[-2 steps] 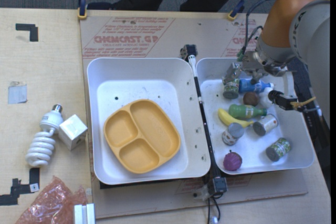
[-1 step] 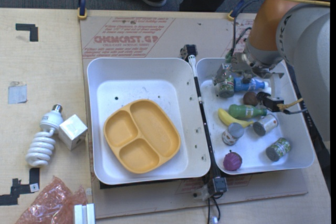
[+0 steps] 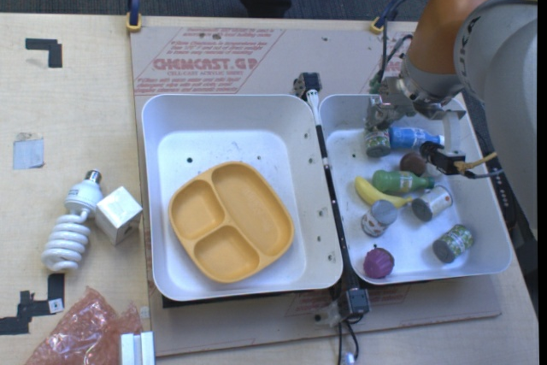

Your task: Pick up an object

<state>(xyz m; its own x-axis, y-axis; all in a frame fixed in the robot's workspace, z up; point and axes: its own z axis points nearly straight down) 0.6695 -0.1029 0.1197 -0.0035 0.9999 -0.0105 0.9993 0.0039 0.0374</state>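
The right bin (image 3: 487, 265) holds several small objects: a blue bottle (image 3: 415, 137), a green bottle (image 3: 402, 181), a yellow banana (image 3: 374, 191), a brown piece (image 3: 413, 162), a silver can (image 3: 432, 203), a greenish can (image 3: 453, 242), a purple plum (image 3: 379, 262) and a grey-white item (image 3: 376, 220). My gripper (image 3: 381, 114) hangs low over the bin's back left corner, just above a small dark can (image 3: 377, 143) and beside the blue bottle. Nothing is seen lifted.
The left bin (image 3: 171, 124) holds a yellow divided tray (image 3: 231, 220). Outside on the bench to the left lie a spiral light bulb (image 3: 68, 226), a white cube (image 3: 120, 214) and a red mesh bag (image 3: 81, 329). The arm's orange band (image 3: 440, 26) looms over the right bin's back edge.
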